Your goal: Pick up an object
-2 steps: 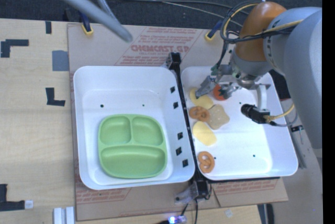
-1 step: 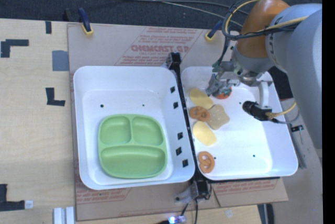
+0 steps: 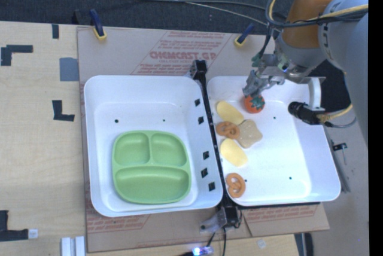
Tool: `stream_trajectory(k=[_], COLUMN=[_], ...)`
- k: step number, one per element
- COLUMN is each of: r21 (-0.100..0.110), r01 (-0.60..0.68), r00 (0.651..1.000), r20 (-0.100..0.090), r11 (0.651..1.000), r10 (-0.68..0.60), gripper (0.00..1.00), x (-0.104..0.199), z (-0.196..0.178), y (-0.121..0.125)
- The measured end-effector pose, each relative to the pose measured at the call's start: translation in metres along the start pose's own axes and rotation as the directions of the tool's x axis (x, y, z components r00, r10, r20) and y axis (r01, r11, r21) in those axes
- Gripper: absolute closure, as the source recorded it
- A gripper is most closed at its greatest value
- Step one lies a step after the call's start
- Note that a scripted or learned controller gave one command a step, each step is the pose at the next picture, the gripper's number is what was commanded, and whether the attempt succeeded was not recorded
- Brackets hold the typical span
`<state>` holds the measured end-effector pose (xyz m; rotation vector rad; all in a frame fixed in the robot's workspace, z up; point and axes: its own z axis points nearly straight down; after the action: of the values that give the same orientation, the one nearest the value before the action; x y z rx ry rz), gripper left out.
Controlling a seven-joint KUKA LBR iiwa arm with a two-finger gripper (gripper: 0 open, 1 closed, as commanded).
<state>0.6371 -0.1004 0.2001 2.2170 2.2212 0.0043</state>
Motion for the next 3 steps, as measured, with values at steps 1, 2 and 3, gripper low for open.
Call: stream_trajectory(k=[1, 2, 3], r21=[0.001, 0.007, 0.007], r01=[-0.001, 0.003, 0.004], r00=[1.000, 1.000, 1.000], r20=[0.000, -0.001, -0.001], r11=[1.000, 1.000, 1.000], r10=[0.001, -0.003, -0.004], gripper=[1.00, 1.00, 1.00], x=[0.000, 0.051, 0.100], z=[-0.039, -0.025, -0.016], y=[0.001, -0.008, -0.010])
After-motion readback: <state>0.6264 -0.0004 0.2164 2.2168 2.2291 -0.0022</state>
